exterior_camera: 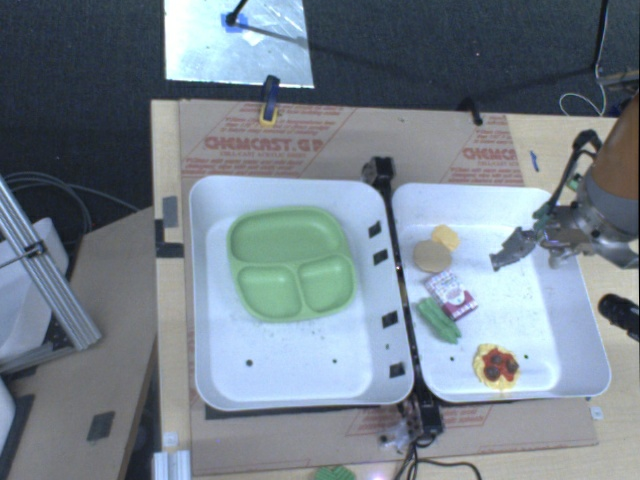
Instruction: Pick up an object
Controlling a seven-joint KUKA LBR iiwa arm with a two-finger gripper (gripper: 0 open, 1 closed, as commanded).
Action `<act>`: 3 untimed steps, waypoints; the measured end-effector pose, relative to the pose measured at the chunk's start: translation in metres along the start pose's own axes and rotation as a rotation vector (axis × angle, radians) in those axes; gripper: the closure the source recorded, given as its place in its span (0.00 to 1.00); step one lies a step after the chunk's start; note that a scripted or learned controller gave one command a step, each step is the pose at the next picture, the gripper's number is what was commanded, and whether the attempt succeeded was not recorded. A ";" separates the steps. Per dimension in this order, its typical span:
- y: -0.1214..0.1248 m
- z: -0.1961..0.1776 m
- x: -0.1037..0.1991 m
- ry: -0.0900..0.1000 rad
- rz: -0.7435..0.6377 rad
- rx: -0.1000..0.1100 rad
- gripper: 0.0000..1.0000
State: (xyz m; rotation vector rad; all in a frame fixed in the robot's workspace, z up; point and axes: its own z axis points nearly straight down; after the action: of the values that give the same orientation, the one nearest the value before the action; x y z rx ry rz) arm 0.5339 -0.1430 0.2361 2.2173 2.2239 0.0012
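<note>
Hovering over the right bin (575, 298), the gripper (503, 256) appears in its approach step; its state cannot be told. A tan round piece (432, 257) lies just left, needing a lateral shift and descent.

A robotics lab: white bins (300, 196) on a cardboard-covered bench (330, 138).

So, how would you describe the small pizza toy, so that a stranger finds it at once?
Look at the right bin, the one without the green plate. Go to its front edge, nearest the camera: the pizza toy lies there alone. It is a yellow round with red and dark spots, unlike the plain tan disc farther back.
</note>
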 end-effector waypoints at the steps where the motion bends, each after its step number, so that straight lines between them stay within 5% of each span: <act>1: 0.024 0.102 0.057 0.003 -0.007 0.005 0.00; 2: -0.001 0.151 0.043 0.001 0.006 -0.008 0.00; 3: 0.001 0.138 0.044 0.000 0.002 -0.009 1.00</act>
State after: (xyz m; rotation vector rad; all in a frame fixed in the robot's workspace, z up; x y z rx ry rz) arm 0.5346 -0.0995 0.0977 2.2147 2.2173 0.0106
